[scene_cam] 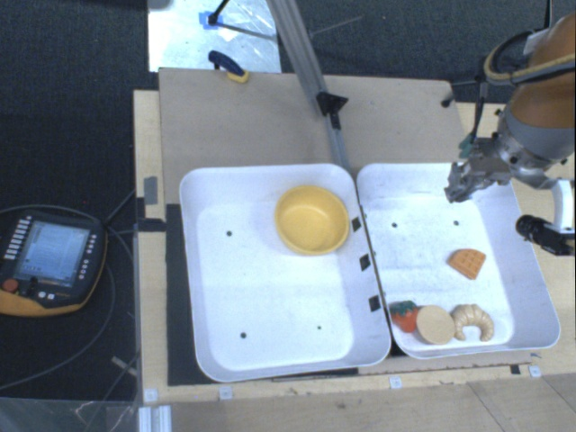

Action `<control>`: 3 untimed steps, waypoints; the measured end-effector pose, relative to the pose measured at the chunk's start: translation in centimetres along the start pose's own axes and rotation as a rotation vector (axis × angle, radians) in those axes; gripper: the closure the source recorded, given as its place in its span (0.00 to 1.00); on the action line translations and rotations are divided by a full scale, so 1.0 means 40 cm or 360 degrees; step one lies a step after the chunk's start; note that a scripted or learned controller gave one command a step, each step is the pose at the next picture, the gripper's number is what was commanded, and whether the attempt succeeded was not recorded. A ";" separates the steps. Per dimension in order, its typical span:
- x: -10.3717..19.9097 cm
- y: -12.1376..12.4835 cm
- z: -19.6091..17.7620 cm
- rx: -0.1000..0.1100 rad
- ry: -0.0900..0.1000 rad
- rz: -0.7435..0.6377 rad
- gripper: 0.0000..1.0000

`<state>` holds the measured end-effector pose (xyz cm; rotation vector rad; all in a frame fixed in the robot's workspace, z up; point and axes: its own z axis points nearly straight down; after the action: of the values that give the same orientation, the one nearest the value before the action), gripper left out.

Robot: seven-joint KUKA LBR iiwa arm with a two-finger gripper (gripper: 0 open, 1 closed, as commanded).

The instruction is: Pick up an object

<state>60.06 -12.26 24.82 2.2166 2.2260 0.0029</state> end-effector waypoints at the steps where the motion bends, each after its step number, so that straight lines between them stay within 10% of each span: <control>1: 0.116 -0.025 -0.010 0.0001 0.0000 0.0000 1.00; 3: 0.393 -0.009 0.002 0.0002 0.0000 0.0000 1.00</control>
<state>59.65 3.48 24.76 2.2173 2.2267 0.0017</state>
